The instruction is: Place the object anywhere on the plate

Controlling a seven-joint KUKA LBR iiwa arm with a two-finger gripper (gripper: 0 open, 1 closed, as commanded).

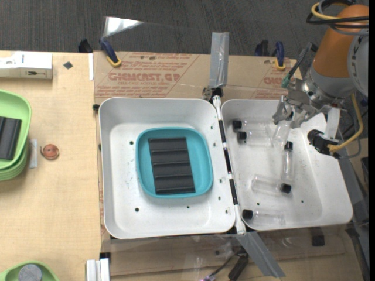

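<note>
A teal plate point(204, 157) with a black ridged insert point(170, 164) lies in the left white bin point(117, 157). Several clear plastic tubes with black caps lie in the right white bin point(328, 198): one point(286, 163) near the middle, one point(268, 187) below it, one point(262, 216) at the front edge, and two small ones point(239, 130) at the left wall. My gripper point(290, 119) hangs over the far part of the right bin, just above the upper end of the middle tube. Its fingers stand apart with nothing between them.
The bins sit on cardboard point(146, 74) held by clamps. A green tray point(12, 136), a white box point(26, 66) and a small copper disc point(50, 151) lie on the wooden bench to the left. A metal divider point(225, 157) runs between the bins.
</note>
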